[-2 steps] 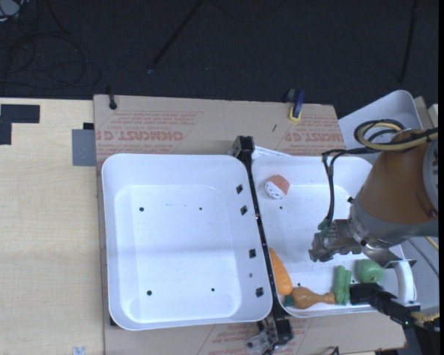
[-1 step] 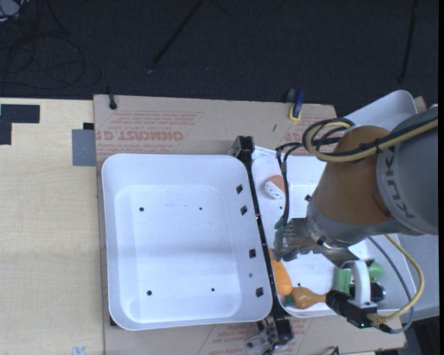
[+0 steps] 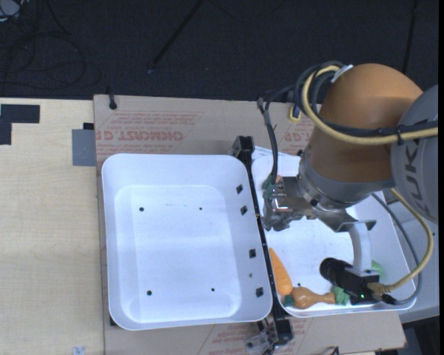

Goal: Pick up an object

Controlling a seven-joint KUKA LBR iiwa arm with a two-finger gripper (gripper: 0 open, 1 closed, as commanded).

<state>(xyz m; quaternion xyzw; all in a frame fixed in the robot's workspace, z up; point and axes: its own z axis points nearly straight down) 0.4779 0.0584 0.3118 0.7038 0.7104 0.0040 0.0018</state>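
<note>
My gripper [image 3: 280, 204] hangs low over the left part of the right bin [image 3: 388, 231], close to the wall between the two bins. The big orange and grey wrist covers most of that bin. An orange carrot-shaped object [image 3: 280, 270] lies in the bin's front left, just below the gripper and apart from it. Beside it, at the front wall, lies a tan pear-shaped object [image 3: 309, 297] with a green piece [image 3: 342, 296] at its right end. Another bit of green [image 3: 375, 269] peeks out further right.
The left white bin [image 3: 118, 198] sits against the right one, with a black divider strip [image 3: 253, 220] between them. Both stand on a cardboard sheet [image 3: 170, 128] on the wooden bench. A yellow cable [image 3: 422, 246] loops round the wrist.
</note>
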